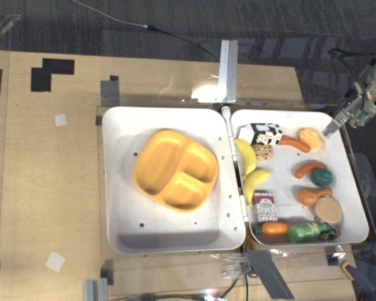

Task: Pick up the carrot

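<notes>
Carrot [306, 168]: orange body, dark green top, lying flat in the right bin [357, 199], below and slightly left of the pincer [331, 129], apart from it, not touched. Green end points right. Pincer tip sits over the bin's far right corner, slanting down-left from the arm [371, 96]. Can't tell whether it's wide or narrow, too small and blurred.

Just left of the pincer tip: a yellow-orange toy food piece [311, 137], with a red-orange sausage-like piece [293, 144] touching it further left. Well left of the pincer: a cow-patterned item [266, 131], a cookie [263, 153] and two bananas [245, 155] along the bin's left wall. Far below the pincer: an orange lump [308, 196], a round tan disc [329, 211], a green bottle [308, 232] and a small red box [264, 205]. Far left of the pincer: the left bin [119, 231] with a yellow divided plate [175, 169].
</notes>
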Action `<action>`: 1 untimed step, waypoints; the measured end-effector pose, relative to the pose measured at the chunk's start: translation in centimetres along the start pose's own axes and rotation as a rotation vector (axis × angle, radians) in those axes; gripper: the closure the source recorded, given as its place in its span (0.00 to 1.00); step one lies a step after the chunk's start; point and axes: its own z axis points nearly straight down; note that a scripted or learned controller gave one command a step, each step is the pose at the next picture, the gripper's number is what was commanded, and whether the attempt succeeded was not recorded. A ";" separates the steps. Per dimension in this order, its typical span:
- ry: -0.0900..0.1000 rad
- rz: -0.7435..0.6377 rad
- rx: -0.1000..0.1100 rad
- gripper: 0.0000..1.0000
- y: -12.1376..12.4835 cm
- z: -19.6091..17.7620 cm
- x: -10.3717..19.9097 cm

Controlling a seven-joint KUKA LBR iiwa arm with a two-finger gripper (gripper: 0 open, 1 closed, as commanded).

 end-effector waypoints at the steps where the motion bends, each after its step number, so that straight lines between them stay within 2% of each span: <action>1: -0.003 -0.089 -0.001 1.00 -5.4 -5.3 4.1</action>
